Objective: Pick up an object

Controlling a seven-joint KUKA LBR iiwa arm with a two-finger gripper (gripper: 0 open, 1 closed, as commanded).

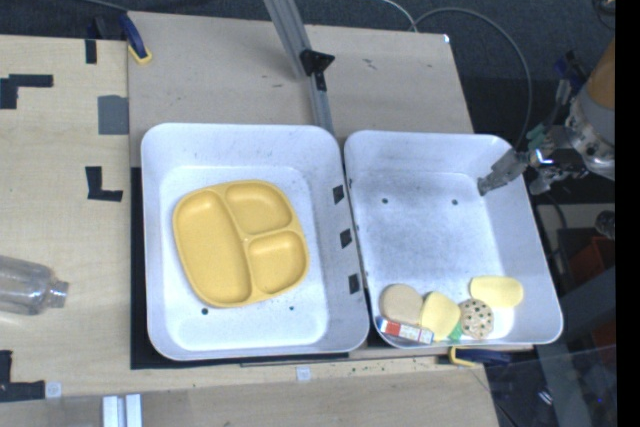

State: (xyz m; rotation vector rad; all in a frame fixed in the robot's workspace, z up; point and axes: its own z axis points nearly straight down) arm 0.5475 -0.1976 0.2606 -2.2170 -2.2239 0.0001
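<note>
Where the right bin dips toward the viewer, a small heap of objects is gathered in its near right corner: a tan rounded piece, a red-and-white item lying just in front of it, a pale yellow piece, a spotted cookie-like disc and a yellow oval, all pressed close or touching. Nothing among them is gripped. In the left bin a yellow divided plate is laid flat, with three compartments. On the table to the far left a clear plastic bottle is seen lying on its side. Farther back, at the right bin's far right rim, the claw is seen at the end of the arm, above the bin wall and well apart from the heap; whether it is released or clenched cannot be told, and no object is seen in it. Beyond the bins a grey metal rail is seen slanting across the table, with thin cables behind it.
</note>
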